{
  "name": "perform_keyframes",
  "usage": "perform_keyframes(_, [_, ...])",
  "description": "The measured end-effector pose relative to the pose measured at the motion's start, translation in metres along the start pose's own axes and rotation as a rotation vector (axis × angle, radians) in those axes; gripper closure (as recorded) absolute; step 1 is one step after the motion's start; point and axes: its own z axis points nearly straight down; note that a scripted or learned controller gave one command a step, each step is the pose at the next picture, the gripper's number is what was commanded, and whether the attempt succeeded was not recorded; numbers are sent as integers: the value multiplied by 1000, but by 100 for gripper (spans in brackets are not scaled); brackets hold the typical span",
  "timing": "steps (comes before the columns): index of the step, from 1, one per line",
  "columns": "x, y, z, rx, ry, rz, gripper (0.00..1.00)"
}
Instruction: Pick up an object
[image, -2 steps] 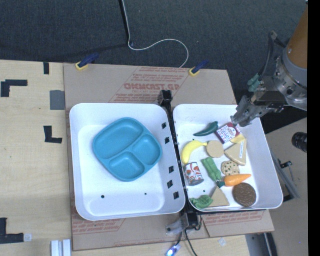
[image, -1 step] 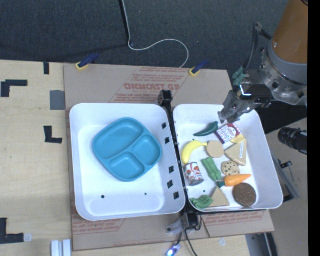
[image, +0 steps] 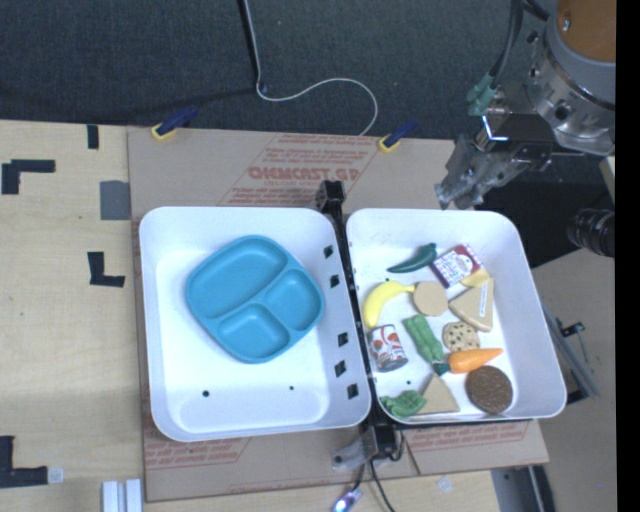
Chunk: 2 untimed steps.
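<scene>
So, approach step judged underway: jaws (image: 468, 185) parked above right bin's (image: 530, 300) far rim, nothing held, opening can't be told. Toy food piled in that bin, banana (image: 385, 298) nearest divider. Descent over one item needed next.

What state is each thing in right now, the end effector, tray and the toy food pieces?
end effector: above the right bin's far rim, nothing seen between its fingers
blue tray: flat in the left bin, compartments bare
banana: lying in the right bin
can: lying on its side
carrot: lying flat beside the cookie
brown patty: flat in the near corner
</scene>
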Motion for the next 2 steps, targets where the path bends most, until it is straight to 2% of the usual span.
perform_keyframes(1, [72,0,5,9,0,-4,100])
perform_keyframes(2, [69,0,-6,8,-1,2,100])
